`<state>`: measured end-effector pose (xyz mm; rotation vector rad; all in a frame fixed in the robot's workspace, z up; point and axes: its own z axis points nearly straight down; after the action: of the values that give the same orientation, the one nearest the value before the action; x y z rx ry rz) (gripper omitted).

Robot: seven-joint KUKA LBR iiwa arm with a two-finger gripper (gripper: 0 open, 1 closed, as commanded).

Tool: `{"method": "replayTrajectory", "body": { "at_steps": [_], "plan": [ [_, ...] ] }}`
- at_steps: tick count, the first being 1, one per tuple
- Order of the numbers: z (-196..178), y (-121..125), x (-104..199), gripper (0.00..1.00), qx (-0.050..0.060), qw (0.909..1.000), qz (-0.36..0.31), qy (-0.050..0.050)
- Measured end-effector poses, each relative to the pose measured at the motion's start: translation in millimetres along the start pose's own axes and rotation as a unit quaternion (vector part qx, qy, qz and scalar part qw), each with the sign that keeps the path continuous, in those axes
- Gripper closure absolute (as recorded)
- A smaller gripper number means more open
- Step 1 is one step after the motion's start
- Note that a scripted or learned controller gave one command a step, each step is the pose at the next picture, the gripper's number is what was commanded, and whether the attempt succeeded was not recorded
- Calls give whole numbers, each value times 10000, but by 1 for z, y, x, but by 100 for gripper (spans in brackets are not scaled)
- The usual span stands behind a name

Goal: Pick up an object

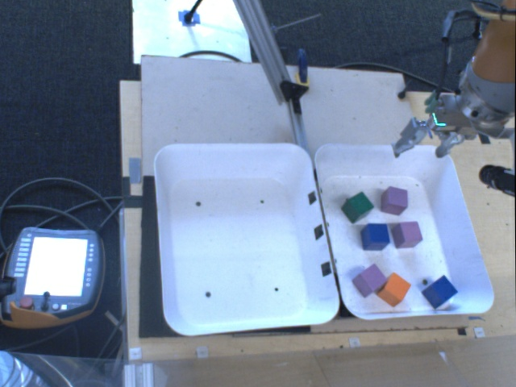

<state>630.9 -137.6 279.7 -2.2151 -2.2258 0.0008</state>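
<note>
Dark blue cube (439, 291) sits by the right bin's (476, 252) near corner; the open, empty gripper (426, 140) hovers over the far rim, cubes lying nearward.

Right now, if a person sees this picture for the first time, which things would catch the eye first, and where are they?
The eye likely goes first to the colored cubes in the right bin: a green cube, an orange cube, two blue and three purple ones. Next comes the pincer, open, hanging above that bin's far rim with nothing between its fingers. At the far left, a handheld control pendant with a bright screen lies on the dark floor.
</note>
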Motion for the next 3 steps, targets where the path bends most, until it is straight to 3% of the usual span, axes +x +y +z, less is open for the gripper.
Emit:
{"method": "replayTrajectory", "body": {
  "at_steps": [1,3],
  "plan": [
    [-2,1,0,0,-15,10000,-4,-6],
    [85,7,-5,0,3,10000,14,-6]
  ]
}}
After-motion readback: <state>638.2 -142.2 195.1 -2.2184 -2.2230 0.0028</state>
